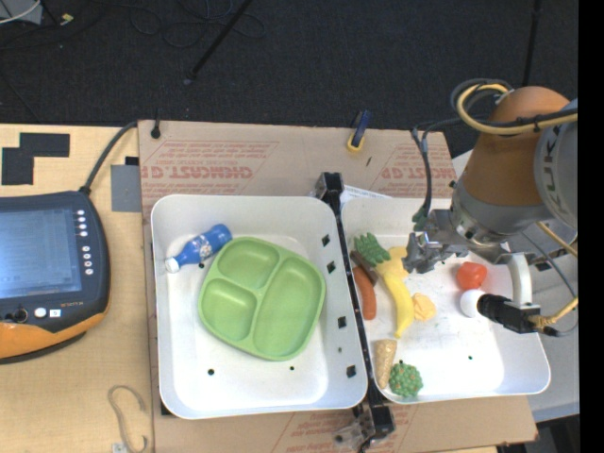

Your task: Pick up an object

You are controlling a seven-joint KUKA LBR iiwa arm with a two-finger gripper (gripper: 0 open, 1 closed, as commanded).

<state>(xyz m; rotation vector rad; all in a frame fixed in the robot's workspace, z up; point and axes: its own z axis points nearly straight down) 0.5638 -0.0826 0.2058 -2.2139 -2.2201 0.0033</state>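
The end effector [422, 251] hangs low over the upper middle of the right bin [510, 371], just beside the top end of the banana [397, 293]; whether it is apart or together cannot be told from this slant, and nothing shows clamped in it. Most items crowd the right bin's left side, along the divider: a leafy green piece [370, 249] at the top, a carrot [365, 292] against the wall, the banana, a pale yellow piece [424, 306], a cone-shaped item [385, 356] and a broccoli floret [406, 379] at the near rim. A red tomato [472, 275] and a white ball [469, 301] lie farther right, near the arm. The bin's lower right floor lies bare. In the left bin [179, 366], a green divided plate [262, 296] fills the centre and a blue bottle [198, 247] lies near the far left corner.
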